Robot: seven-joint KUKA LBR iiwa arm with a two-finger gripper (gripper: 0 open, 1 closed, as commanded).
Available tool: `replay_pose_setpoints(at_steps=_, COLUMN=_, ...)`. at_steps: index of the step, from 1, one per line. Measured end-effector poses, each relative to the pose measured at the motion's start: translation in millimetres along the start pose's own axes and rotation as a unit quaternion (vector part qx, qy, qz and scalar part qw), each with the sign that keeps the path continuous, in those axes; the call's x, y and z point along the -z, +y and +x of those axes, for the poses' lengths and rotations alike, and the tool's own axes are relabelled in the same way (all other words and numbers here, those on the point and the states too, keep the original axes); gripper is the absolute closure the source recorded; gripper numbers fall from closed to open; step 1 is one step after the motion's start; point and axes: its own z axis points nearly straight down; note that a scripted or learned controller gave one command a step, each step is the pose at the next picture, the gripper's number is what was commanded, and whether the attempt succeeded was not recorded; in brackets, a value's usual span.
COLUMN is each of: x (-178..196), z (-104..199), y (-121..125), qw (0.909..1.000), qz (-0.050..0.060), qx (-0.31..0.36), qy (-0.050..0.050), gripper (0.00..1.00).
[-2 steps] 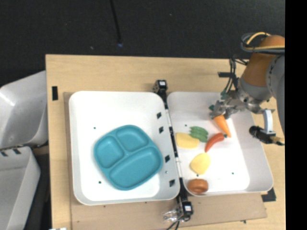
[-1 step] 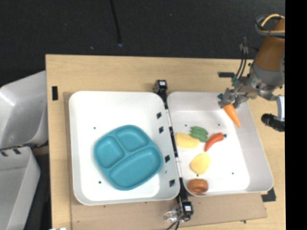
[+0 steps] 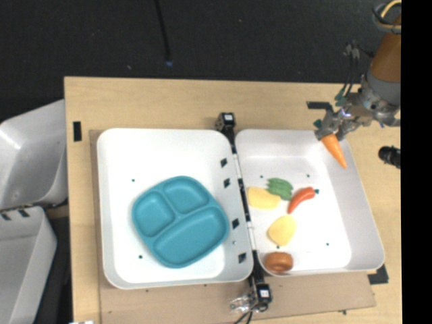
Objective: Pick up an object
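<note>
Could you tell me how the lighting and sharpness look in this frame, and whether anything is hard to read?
Camera view: even, soft light, with only faint shadows under the blue plate and the toy food; the white bins are bright but not blown out; the background is dark; the gripper, above the orange carrot, is small and slightly soft, so fine detail there is unclear.

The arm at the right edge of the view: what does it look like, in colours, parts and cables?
The arm has an orange section above a grey wrist. Below the wrist sits a small gripper of dark and grey metal parts, with a thin dark bracket sticking out to its side. Thin dark cables run down beside the wrist, and a pale cable loops at the top of the orange section.
</note>
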Motion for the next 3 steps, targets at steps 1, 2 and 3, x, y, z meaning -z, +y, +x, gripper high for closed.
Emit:
replay_pose_setpoints(at_steps=1, x=28.7, z=-1.5, y=0.9, qw=1.0, qz=0.001, qx=0.001, qy=0.0, gripper=1.0)
replay_pose_setpoints(at_steps=2, x=19.3, z=49.2, y=-13.9, qw=1.0, qz=0.004, qx=0.0, qy=0.001, gripper=1.0)
replay_pose_setpoints(at_steps=3, x=14.2, z=105.8, y=-29.3, qw=1.0, qz=0.004, qx=0.001, qy=0.001, gripper=1.0)
